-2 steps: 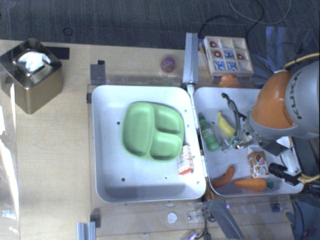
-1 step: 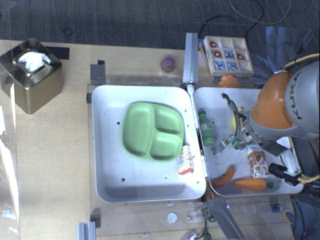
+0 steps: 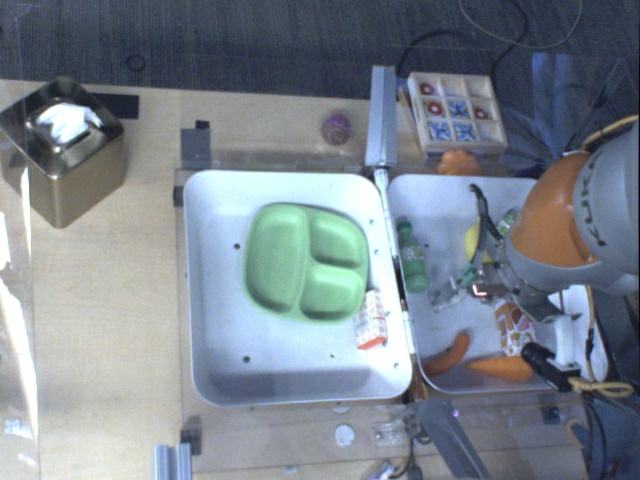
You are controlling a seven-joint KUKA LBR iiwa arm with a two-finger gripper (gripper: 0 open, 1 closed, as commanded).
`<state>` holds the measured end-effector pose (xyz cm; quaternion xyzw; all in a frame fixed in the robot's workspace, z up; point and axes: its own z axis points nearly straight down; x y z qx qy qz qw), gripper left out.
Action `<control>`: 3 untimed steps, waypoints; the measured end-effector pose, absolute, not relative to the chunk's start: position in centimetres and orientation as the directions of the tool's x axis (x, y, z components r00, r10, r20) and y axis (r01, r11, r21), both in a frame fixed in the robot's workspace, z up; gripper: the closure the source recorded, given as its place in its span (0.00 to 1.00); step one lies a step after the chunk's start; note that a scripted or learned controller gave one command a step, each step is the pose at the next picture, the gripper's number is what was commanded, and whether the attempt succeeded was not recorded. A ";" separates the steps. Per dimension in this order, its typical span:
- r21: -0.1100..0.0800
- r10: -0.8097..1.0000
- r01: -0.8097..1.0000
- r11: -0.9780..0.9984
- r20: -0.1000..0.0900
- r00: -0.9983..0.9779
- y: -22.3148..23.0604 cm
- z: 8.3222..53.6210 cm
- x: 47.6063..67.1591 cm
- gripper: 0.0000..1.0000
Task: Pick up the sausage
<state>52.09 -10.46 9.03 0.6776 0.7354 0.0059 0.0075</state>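
The reddish-brown curved sausage (image 3: pixel 447 353) lies by the front wall of the right white bin (image 3: pixel 440 193), an orange carrot (image 3: pixel 498 369) just beside it. Above hovers the two-finger gripper (image 3: pixel 462 288), well apart from it.

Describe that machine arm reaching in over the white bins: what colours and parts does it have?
The arm is bulky and rounded, with a grey shell and a broad orange band above the wrist. Below the band sits a darker metal wrist block, and the gripper ends in thin metallic parts. A small red light glows on that block. A thin black cable curves up beside the wrist.
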 end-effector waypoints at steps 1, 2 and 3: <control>0.007 0.997 0.997 -0.075 -0.002 0.075 -15.7 15.2 60.5 0.00; 0.003 1.000 1.000 0.024 0.000 -0.024 -13.2 12.0 51.9 0.00; 0.019 0.990 0.990 0.141 -0.008 -0.141 -9.2 9.1 49.2 0.00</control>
